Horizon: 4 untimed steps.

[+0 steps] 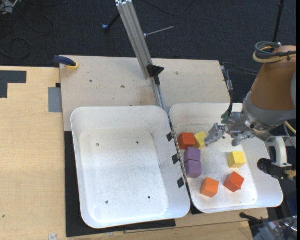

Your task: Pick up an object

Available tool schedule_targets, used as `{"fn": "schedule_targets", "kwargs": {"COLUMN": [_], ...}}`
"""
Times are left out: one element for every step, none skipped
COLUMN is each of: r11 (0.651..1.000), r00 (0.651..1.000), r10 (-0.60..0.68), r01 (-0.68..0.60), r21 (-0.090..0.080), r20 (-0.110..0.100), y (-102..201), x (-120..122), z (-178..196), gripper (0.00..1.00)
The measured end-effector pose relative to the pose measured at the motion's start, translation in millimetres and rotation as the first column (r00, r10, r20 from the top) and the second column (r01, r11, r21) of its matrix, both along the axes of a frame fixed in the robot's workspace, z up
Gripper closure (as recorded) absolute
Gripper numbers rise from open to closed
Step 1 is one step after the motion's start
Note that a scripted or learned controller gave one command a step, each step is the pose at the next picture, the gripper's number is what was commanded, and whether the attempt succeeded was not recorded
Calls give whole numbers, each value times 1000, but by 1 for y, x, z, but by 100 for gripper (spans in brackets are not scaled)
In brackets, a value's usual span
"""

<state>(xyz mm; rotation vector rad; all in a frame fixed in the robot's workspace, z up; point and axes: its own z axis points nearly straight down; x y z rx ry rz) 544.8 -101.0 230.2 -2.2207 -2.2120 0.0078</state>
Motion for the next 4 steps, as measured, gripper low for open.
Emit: {"fn": "schedule_targets", "kwargs": {"r11": [1000,1000,1000,1000], "r00": [1000,1000,1000,1000], "r10": [2,4,-5,6], "r01": [-2,-4,5,-6], "r21": [1,6,1,-2], "r20": [-2,14,21,11], "y": [5,-1,-6,-7], "x": [-6,0,2,-5], "z": [-63,-114,-100,-40], "gripper": [0,0,100,100]}}
